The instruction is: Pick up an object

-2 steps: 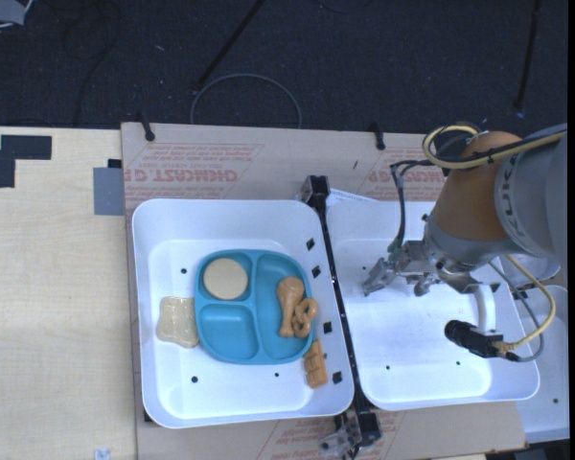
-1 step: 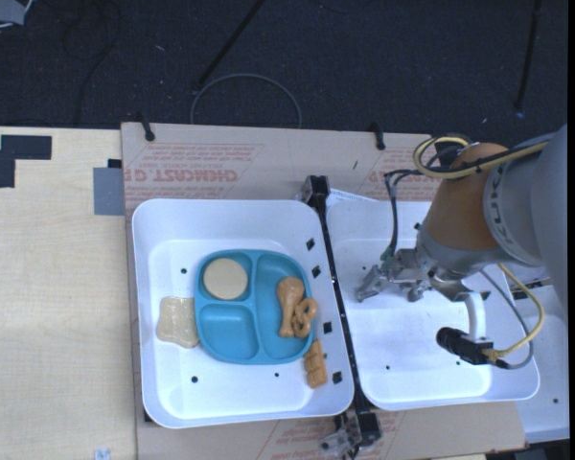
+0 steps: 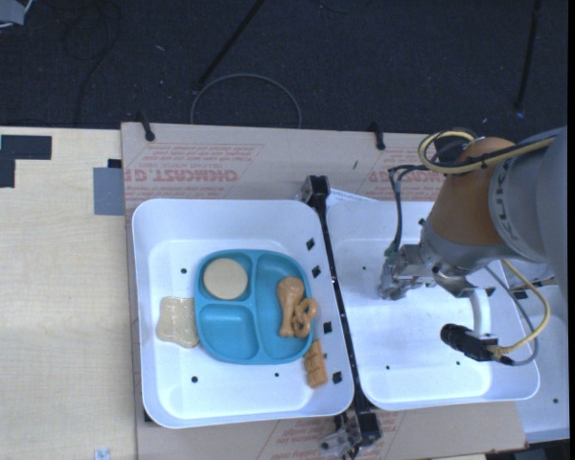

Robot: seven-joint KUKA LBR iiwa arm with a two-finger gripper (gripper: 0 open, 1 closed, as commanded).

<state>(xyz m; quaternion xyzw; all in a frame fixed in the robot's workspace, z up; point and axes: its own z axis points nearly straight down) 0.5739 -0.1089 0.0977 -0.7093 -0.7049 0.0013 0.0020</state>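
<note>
Gripper [image 3: 395, 284] low in the right bin [image 3: 431, 391], near its left wall and a little above mid-height. Grip state not readable from this angle. Nothing visible in its grasp. White floor beneath and around the tool. Behind it, grey arm [image 3: 517, 199] coming in from the right, orange band [image 3: 465, 204] above the wrist, wrist bent down toward the bin floor. Yellow and black cables looped at the wrist, a black fitting [image 3: 465, 341] hanging just below and to the right.

Between the bins, a dark divider [image 3: 333, 295] running top to bottom, just left of the gripper.

Across the divider, in the left bin [image 3: 172, 228]: a blue divided tray [image 3: 240, 338] at centre. In its upper left compartment, a round pale disc [image 3: 225, 278] lying flat. In its right compartment, a tan pretzel-like piece [image 3: 295, 307], long axis running top to bottom, slightly tilted. Just outside the tray's lower right corner, touching or nearly touching it, a small orange-brown piece [image 3: 315, 364], long axis also near vertical, close to the divider. Against the tray's left edge, a pale beige slice [image 3: 177, 321] lying flat on the bin floor.

All four items well apart from the gripper, with the divider in between.
</note>
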